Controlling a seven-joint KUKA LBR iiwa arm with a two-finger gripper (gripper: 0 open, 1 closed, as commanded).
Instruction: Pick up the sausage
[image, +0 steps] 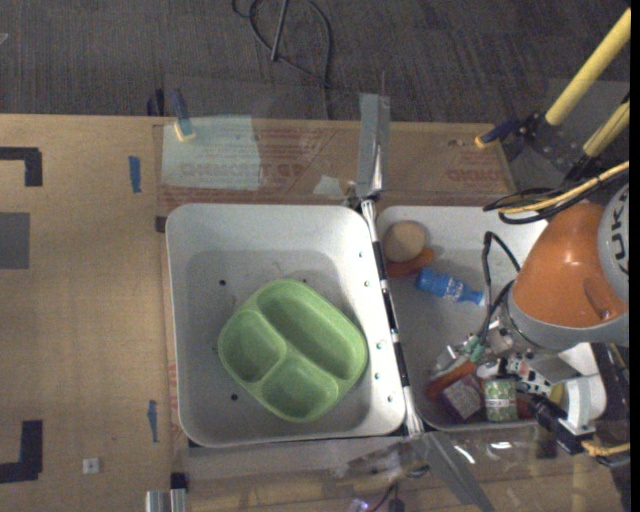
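Whether the hand (490, 362) was wide or narrow could not be told; crowding around the reddish-brown sausage (452, 378) risked a wrong grab.

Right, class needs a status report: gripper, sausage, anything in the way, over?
Gripper low over right bin, near corner. Reddish sausage-like piece just beside it, not seen held. Brown box and green can crowd it.

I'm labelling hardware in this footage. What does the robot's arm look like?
The arm has a rounded, glossy orange band beside a grey-white casing with part of a dark printed marking. Black cables loop down towards the gripper, a cluttered dark and metallic assembly.
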